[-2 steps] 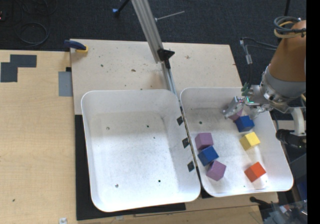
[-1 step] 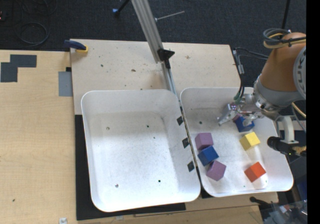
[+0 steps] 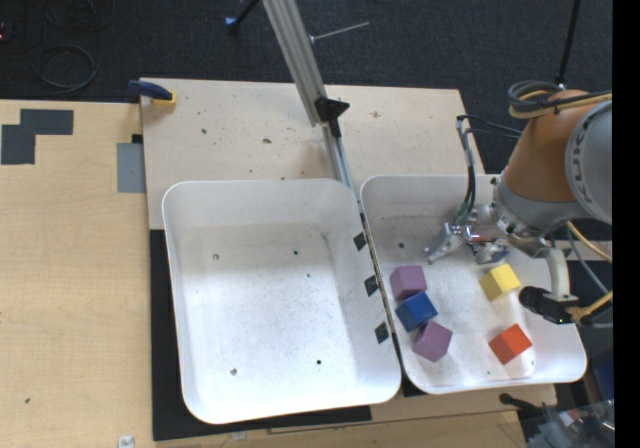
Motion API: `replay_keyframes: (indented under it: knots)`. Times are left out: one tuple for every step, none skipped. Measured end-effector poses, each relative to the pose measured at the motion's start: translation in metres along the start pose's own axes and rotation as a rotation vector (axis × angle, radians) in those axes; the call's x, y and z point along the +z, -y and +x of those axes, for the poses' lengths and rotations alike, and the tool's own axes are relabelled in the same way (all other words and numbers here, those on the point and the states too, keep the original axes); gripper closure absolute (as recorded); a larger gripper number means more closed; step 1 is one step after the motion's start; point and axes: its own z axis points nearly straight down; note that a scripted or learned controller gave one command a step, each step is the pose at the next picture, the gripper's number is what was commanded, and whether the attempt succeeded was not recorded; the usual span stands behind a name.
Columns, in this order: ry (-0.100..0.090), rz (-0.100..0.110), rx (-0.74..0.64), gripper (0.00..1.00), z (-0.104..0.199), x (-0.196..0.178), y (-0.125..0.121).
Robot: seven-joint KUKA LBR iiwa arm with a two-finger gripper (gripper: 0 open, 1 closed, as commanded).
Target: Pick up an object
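Observation:
Several small cubes lie in the right bin point(image 3: 420, 198): a purple cube point(image 3: 407, 281), a blue cube point(image 3: 416, 310) touching it, a second purple cube point(image 3: 432, 340), a yellow cube point(image 3: 500, 281) and an orange-red cube point(image 3: 511, 344). My gripper point(image 3: 463, 244) hangs over the middle of this bin, just behind the cubes, between the first purple cube and the yellow one. Its fingers are spread open with nothing between them.
The left bin point(image 3: 200, 198) sits beside the right one, with a row of black clips point(image 3: 370, 286) along the shared wall. A slanted aluminium bar point(image 3: 295, 36) rises behind the bins. The grey and orange arm point(image 3: 555, 156) comes in from the right.

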Motion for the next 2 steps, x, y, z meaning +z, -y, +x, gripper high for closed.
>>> replay_keyframes:
  knots:
    - [0.001, -0.006, 0.001, 0.00, 0.001, 0.029, -0.001]
    - [0.000, -0.005, 0.007, 1.00, 0.000, 0.019, -0.001]
